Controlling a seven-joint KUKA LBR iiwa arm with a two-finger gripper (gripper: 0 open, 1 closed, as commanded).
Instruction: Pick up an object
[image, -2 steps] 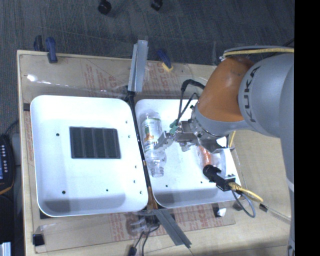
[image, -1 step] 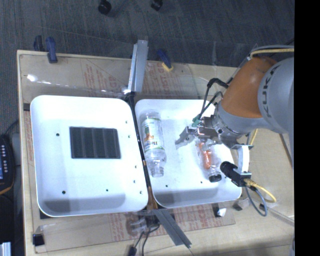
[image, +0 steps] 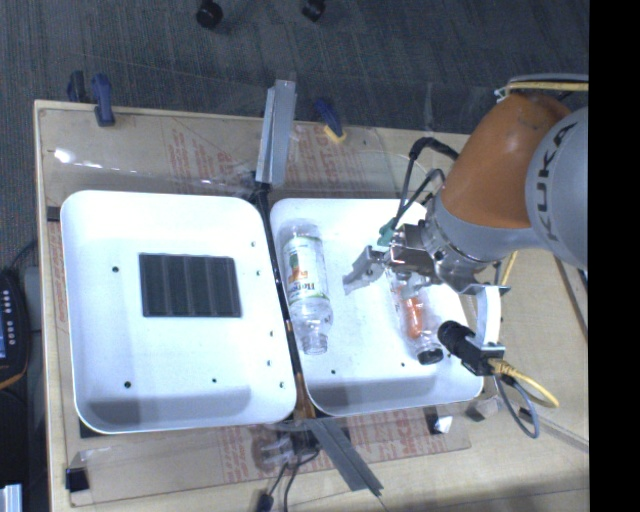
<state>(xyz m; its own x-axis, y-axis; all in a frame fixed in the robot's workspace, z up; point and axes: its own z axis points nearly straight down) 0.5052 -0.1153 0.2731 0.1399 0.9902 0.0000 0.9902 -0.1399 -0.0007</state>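
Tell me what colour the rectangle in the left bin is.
Dark grey, almost black, with ribs; the rectangle shows in the camera view.

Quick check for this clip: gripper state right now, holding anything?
Gripper: open, fingers spread above the small clear bottle with orange contents in the right white bin; holding nothing.

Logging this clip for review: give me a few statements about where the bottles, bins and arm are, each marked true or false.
1. Two bottles lie in the right bin. True: a clear bottle and an orange-tinted bottle.
2. The left bin holds a bottle. False: it shows a dark rectangular panel.
3. The gripper is over the left bin. False: it is over the right bin.
4. The clear bottle lies near the divider between the bins. True.
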